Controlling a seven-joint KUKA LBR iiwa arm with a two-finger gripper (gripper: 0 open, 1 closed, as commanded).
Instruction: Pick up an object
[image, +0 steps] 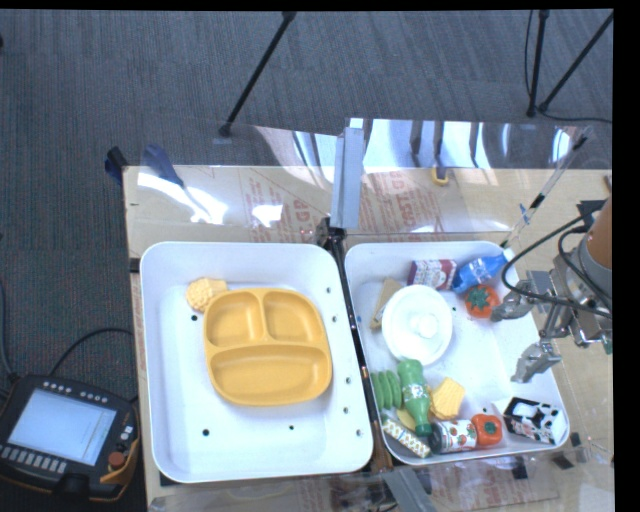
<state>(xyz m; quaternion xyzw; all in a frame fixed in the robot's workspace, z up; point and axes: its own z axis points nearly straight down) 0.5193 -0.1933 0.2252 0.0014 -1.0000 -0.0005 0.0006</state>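
The pincer (530, 340) hangs over the right bin's (500, 258) right side with its 2 fingers spread and nothing between them. Below it, a black-and-white carton (533, 421) lies in that bin's near right corner, beside a red can (455, 435).

Claw (536, 362) over right bin (480, 255), yellow plate (266, 345) in left bin (165, 300).
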